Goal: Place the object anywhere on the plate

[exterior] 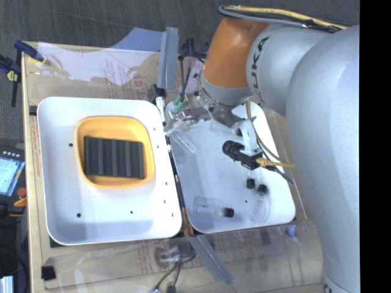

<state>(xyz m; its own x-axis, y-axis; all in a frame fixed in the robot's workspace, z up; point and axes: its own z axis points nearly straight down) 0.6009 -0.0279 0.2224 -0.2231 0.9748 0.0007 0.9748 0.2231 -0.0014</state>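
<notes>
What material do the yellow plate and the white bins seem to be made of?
Yellow plate: probably plastic, matte, with soft rounded edges and an even colour; a dark ribbed insert sits in it. White bins: likely moulded plastic, smooth and slightly glossy, with rounded corners.

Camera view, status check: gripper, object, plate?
Gripper low at right bin's top-left corner, fingers unclear. Yellow plate in left bin, grey ridged block on it. Small clear and black pieces loose in right bin.

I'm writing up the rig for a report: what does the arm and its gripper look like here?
The arm is bulky, rounded and silver-grey, with a glossy orange band above the wrist and dark KUKA lettering beside it. A yellowish cable loops over its top. The gripper is pale, partly translucent hardware with thin wires and a small green part.
</notes>
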